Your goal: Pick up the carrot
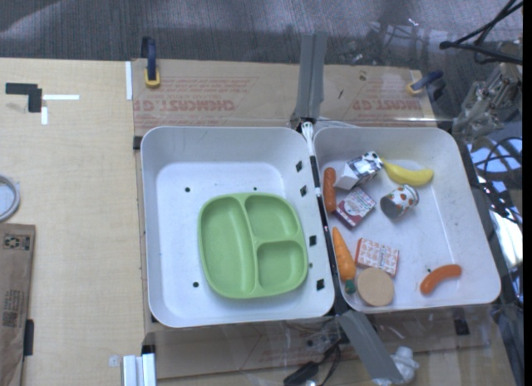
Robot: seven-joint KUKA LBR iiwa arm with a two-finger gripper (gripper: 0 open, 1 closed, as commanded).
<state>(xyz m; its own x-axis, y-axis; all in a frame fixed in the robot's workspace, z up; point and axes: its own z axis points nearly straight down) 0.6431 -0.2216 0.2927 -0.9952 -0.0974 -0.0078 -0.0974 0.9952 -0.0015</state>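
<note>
In the camera view, the carrot [342, 254] lay in the right bin [470, 210], close against its left wall. Its long axis ran nearly straight up and down the view, leaning a little: the narrow orange tip pointed to the far side, and the green end pointed to the near side and slightly right.

Room was tight. The wall ran along the carrot's left flank, a checked packet [377, 256] lay just beside its right, and a round biscuit [376, 287] sat near the green end. Beyond the tip, a sausage [329, 189] lay along the same wall, with a gap between them. The open floor was farther right, between the packet and a second sausage [440, 278] near the front right corner.

The claw [490, 100] hung past the bin's far right corner, well apart from the carrot — diagonally across the bin. It was too blurred to tell whether it was open or closed, and it held nothing that could be seen.

The left bin [166, 210] held a green plate [253, 244].
</note>
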